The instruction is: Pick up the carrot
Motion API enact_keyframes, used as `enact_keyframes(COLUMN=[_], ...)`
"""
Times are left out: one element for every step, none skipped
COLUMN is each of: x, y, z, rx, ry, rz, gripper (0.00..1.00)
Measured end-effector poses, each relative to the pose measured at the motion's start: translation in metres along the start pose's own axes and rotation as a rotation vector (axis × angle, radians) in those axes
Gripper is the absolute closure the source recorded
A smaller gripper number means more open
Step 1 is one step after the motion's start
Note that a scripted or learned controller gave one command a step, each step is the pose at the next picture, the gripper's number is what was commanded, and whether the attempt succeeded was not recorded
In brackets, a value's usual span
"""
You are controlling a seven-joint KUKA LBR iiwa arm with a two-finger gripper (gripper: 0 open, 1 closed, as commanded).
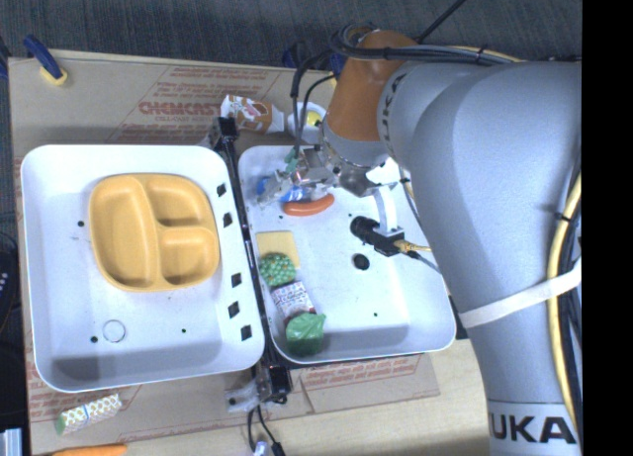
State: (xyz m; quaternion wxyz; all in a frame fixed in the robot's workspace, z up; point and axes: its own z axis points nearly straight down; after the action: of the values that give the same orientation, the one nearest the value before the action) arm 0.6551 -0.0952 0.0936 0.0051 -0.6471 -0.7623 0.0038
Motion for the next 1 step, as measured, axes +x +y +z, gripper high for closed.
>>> enact_keyframes(x=[-0.0071], y=[-0.0661], z=[0.0031], rx=[-0.008], ry=[-0.001], rz=[0.187], gripper=[0.0])
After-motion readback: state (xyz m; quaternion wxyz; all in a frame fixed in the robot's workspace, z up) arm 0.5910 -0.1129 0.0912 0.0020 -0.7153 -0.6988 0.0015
